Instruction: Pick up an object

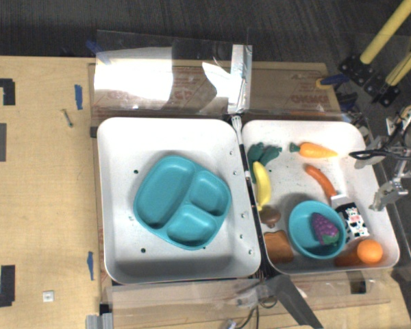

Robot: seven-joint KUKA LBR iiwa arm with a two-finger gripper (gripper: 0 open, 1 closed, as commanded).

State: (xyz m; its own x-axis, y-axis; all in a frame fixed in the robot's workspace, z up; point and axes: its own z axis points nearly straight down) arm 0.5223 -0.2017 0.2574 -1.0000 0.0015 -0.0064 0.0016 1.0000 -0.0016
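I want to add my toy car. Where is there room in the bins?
Left bin: bare strips all around the teal divided plate, widest along its top and left walls. Right bin: crowded; a small gap sits between banana and long orange piece.

The left bin has open floor around the teal plate. The right bin is crowded: banana, carrot, teal bowl and orange leave narrow gaps.
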